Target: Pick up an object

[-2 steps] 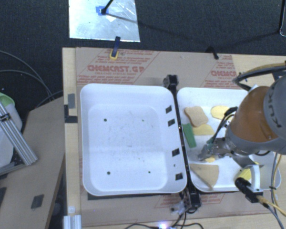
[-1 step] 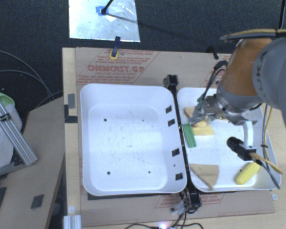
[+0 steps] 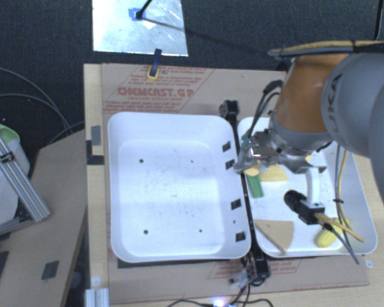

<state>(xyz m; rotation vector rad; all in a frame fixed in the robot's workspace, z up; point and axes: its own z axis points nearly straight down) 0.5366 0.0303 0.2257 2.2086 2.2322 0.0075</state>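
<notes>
1. I'm low at the left edge of the right bin (image 3: pixel 360 200), centre-right of frame, tight against the rim it shares with the left bin (image 3: pixel 173 190).
2. How my jaws stand, I cannot tell.
3. A green piece (image 3: pixel 254 186) lies just below me by that rim, with a pale yellow piece (image 3: pixel 274 173) beside it.
4. Lower: a tan wedge (image 3: pixel 275 233), and a yellow lump (image 3: pixel 325 238) at lower right.
5. My arm (image 3: pixel 345 107) overhangs the bin's upper half.
</notes>
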